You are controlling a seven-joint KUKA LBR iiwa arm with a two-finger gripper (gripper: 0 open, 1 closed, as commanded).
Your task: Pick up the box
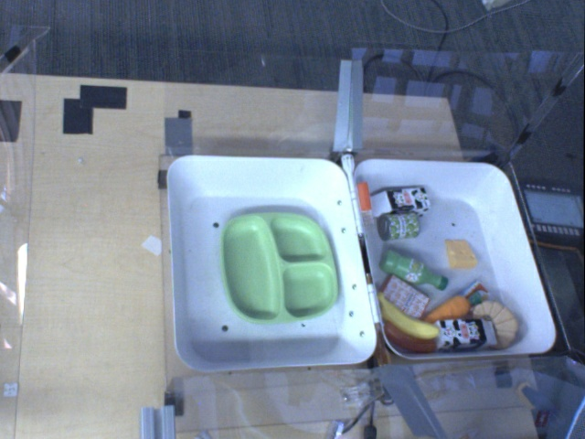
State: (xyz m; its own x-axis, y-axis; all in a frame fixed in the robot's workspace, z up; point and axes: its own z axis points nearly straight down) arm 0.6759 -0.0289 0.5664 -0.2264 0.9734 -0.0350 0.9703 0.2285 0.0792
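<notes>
A small pinkish box (405, 294) with a printed label lies flat in the right bin (508, 199), near its front left. It touches a banana (408, 323) on its near side and sits just below a green bottle (413, 270). Two black-and-white cow-patterned cartons lie in the same bin, one at the back (406, 198) and one at the front (460, 334).
The left bin (196, 199) holds a green divided plate (279, 265). The right bin also holds a green can (399, 226), a cheese wedge (462, 254), a carrot (452, 308), a bread piece (499, 319) and an orange stick (363, 196) by the divider.
</notes>
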